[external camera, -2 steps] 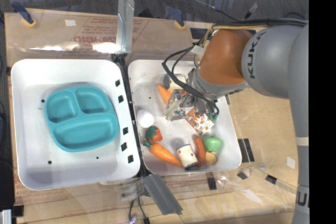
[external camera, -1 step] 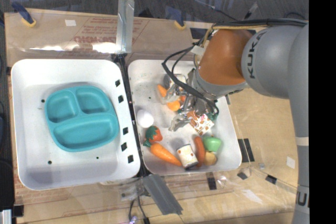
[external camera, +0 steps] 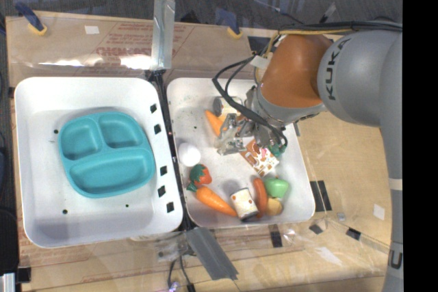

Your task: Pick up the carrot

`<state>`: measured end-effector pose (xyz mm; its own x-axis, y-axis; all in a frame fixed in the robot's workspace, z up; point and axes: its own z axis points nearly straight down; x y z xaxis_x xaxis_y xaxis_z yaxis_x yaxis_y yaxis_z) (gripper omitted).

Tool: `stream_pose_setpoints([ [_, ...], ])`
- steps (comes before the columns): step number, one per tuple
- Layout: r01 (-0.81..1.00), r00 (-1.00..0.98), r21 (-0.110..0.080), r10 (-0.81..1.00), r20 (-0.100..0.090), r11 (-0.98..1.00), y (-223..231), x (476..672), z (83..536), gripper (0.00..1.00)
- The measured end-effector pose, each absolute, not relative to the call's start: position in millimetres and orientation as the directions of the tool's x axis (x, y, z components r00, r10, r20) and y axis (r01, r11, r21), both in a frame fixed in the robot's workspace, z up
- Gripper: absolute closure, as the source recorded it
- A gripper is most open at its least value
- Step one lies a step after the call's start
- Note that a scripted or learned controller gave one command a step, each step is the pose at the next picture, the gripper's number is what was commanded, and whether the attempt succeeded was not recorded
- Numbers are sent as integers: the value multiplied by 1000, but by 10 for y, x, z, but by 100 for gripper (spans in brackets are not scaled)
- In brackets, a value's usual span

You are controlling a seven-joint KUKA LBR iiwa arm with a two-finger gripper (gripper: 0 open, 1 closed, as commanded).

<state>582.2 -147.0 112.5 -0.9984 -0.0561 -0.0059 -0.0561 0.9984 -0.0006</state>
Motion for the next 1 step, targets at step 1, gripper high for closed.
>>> stream_pose_setpoints([
  [1,-57,-998,-1,-57,-6,998,-1468,5821,1123,0],
])
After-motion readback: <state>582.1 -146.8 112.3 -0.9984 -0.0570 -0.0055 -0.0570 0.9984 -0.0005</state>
